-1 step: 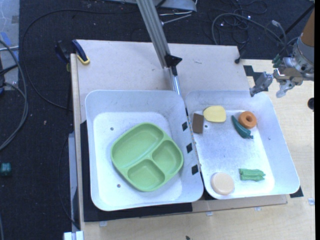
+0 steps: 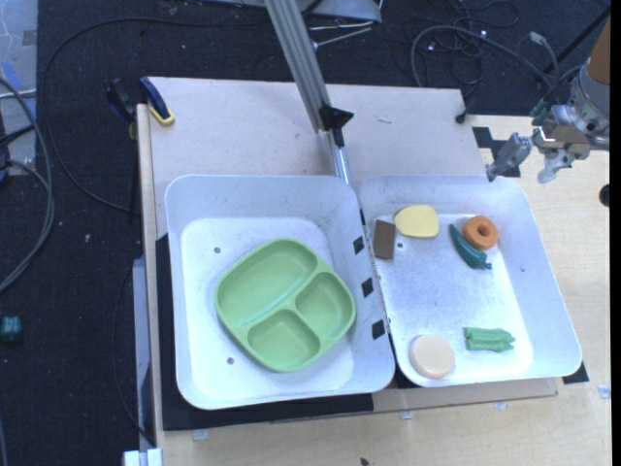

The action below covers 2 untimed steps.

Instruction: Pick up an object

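Note:
The right bin holds several small items: a yellow piece, a brown block, an orange ring with a dark teal piece beside it, a green piece and a round cream disc. My gripper hangs at the far right, above the bench just past the right bin's back right corner. Its two fingers are spread apart with nothing between them. It is well away from every item.
The left bin holds a green divided plate. A slanted metal pole comes down to the gap between the bins at the back. Cables lie on the dark floor behind the bench.

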Tool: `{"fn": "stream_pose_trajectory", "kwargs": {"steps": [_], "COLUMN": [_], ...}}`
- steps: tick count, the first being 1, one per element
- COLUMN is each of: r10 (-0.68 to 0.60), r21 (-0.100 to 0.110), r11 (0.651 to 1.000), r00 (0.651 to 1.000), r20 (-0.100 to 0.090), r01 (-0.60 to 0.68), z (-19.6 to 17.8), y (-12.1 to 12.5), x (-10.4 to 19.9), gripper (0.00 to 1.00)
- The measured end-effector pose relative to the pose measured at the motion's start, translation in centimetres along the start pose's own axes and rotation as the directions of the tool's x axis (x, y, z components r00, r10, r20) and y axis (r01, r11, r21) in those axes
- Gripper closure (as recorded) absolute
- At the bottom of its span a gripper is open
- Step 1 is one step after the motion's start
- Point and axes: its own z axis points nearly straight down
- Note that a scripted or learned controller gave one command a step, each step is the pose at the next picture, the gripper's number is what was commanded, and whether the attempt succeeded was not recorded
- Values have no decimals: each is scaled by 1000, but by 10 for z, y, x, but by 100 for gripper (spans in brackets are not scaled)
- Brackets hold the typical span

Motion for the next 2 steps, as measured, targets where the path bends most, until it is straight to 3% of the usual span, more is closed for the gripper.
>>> {"fn": "stream_pose_trajectory", "kwargs": {"steps": [2], "r10": [1], "r21": [3], "r11": [1000], "r00": [1000], "r20": [-1], "r01": [-1], "z": [119], "y": [-2], "x": [4], "gripper": [0]}}
